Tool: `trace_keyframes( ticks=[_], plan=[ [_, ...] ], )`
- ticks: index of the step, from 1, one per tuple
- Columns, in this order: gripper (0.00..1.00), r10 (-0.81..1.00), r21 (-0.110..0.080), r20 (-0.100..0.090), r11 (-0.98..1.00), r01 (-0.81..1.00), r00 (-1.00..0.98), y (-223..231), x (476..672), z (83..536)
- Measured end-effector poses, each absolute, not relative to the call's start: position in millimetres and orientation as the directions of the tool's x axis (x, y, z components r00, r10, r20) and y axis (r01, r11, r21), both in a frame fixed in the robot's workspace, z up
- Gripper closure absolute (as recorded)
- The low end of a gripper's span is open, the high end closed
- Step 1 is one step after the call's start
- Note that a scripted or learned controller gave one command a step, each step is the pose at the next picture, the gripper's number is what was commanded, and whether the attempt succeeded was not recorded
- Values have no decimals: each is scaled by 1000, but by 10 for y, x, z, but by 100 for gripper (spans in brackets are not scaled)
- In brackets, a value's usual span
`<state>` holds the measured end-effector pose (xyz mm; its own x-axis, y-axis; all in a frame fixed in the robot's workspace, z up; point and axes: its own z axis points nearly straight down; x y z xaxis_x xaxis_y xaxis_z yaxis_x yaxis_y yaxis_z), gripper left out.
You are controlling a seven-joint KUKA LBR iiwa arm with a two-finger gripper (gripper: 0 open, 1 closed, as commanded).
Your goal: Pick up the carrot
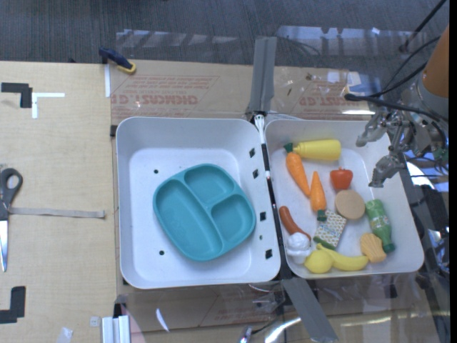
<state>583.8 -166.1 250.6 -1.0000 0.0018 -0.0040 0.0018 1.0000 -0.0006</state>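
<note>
Right bin [410,259]: carrot [297,173] lies at the left side, tip toward a second, smaller carrot [317,191] just beside it; corn [314,149] above, tomato [341,179] and round cookie [350,204] to the right, sausage [291,221] below. Gripper [382,152] hangs over the bin's upper right rim, well apart from the carrot, jaws spread and holding nothing. Left bin [128,191] carries a teal plate [204,211]; scissors [6,206] lie on the worktop [50,163].
</note>
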Motion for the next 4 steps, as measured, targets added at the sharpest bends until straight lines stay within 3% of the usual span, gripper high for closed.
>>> trace_keyframes(
  ticks=[1, 2, 3, 4],
  plan=[
    [0, -38, 0, -4, 999, -38, -999, -1127, 6014, 1802],
    [0, 55, 0, -4, 999, 55, -998, -1150, 5970, 931],
    [0, 292, 0, -4, 957, 292, -957, -925, 6011, 931],
    [100, 288, 0, -10, 958, 288, -958, -918, 6030, 1038]
  ],
)
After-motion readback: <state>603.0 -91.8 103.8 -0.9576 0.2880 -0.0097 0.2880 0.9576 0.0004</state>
